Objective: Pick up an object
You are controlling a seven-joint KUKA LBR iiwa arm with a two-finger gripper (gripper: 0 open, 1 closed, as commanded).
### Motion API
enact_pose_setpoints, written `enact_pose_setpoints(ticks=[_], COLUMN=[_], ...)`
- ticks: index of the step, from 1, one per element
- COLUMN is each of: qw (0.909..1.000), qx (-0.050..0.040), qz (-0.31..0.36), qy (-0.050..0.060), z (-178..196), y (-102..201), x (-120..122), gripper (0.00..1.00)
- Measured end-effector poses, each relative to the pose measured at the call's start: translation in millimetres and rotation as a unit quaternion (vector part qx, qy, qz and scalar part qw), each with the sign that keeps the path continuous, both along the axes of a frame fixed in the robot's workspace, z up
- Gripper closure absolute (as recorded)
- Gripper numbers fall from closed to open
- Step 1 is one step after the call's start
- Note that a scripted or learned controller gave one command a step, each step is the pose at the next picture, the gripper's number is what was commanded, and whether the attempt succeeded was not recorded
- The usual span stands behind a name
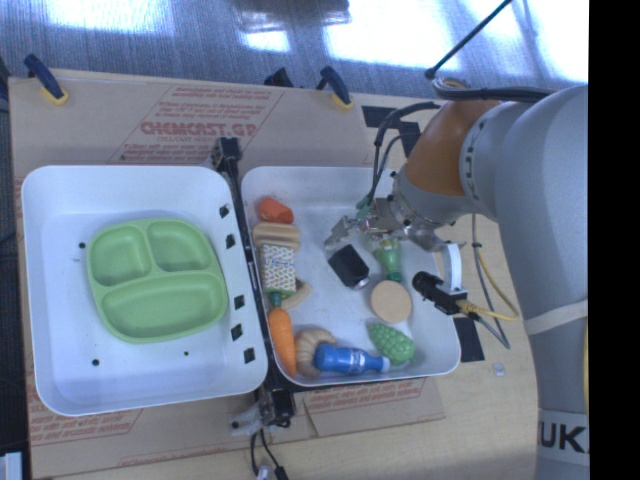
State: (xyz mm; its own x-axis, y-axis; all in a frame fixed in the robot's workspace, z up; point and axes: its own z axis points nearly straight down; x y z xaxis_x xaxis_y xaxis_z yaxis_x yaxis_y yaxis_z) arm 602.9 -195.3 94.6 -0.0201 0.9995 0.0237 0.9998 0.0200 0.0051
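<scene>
The surface (120,118) is covered by brown cardboard printed in red with "CHEMCAST GP", held by blue clamps (45,78) at its 12 o'clock edge. Two white bins sit on it side by side. The left bin (40,268) holds a green divided plate (155,278) lying flat near its middle.

The right bin (310,180) carries the loose objects. Along its 9 o'clock wall, from 12 down to 6, lie an orange piece (275,210), a tan layered block (276,236), a speckled box (278,266) whose printing is too small to read, and an orange carrot (282,336). At the bin's 6 o'clock end a blue bottle with a white cap (345,360) lies on its side, touching a pale ring-shaped toy (312,343) at its 9 o'clock end, with a green bumpy piece (392,342) just at its 3 o'clock. A round tan disc (390,302) sits at 12 o'clock from that green piece. A black block (348,265) lies tilted near the bin's centre.

The grey arm, with its orange band (435,153), reaches in from 3 o'clock; white letters "UK" show on its base at the 5 o'clock corner. The gripper (372,230) is low over the bin, just at 1 o'clock from the black block, with a green bottle-like object (388,260) directly beneath it. Whether it is released or clenched cannot be told.
</scene>
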Motion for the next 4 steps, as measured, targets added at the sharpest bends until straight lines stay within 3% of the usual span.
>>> enact_pose_setpoints(ticks=[1, 2, 3, 4], qw=[1.0000, 1.0000, 1.0000, 1.0000], qx=[-0.0060, 0.0000, -0.0011, -0.0065], qz=[0.000, 0.003, 0.002, -0.001], qy=[0.002, 0.004, -0.002, 0.002], z=[9, 9, 2, 9], y=[-6, 1, -1, -8], x=[-2, -1, -29, -33], gripper=[1.00, 0.00, 0.00, 1.00])
